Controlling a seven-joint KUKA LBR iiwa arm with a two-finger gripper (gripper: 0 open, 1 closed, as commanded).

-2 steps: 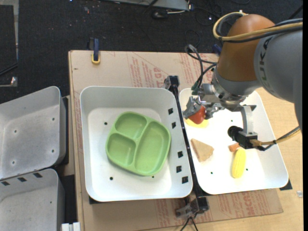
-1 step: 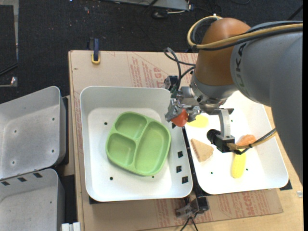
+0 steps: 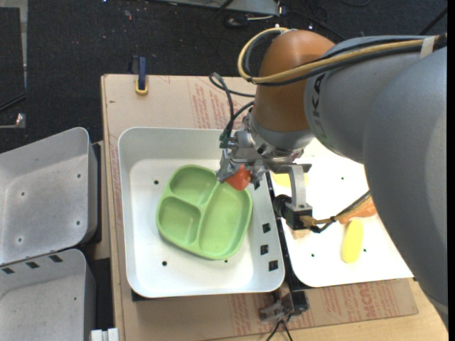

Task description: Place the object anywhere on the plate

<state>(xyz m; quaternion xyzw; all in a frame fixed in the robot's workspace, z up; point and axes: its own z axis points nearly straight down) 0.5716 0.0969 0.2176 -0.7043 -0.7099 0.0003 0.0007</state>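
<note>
Hand (image 3: 238,168) hovers at the green plate's (image 3: 202,215) upper right edge, clamped on a small red object (image 3: 240,179); best to lower gently and release over a compartment.

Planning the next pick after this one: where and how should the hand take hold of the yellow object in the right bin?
Grip the yellow object across its narrow middle, coming straight down from above. It lies flat on the right bin's floor and is elongated, so its long sides are likely the easiest for the fingers to close on. An orange object sits by its upper end, so stay mid-body.
</note>
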